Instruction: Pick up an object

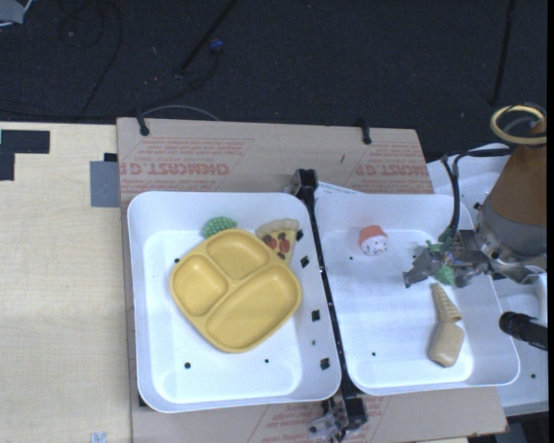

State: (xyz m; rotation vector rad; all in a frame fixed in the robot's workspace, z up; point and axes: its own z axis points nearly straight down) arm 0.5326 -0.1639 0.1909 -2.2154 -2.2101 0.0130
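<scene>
My gripper [448, 268] hangs low over the right part of the right bin [388, 377], below the grey wrist with its orange band. A small green and purple thing [442, 251] sits right at the gripper; whether it is held is unclear. A beige cone-shaped toy [445, 326] lies just below the gripper, its narrow tip pointing up toward it. A small red and white toy [373, 240] rests to the gripper's left, near the bin's back.
The left bin [157, 358] holds a yellow divided plate [235, 289], a green toy [219, 224] and a pizza slice toy [279, 237] behind it. A black divider [319, 284] runs between the bins. A black cable [454, 187] loops by the arm.
</scene>
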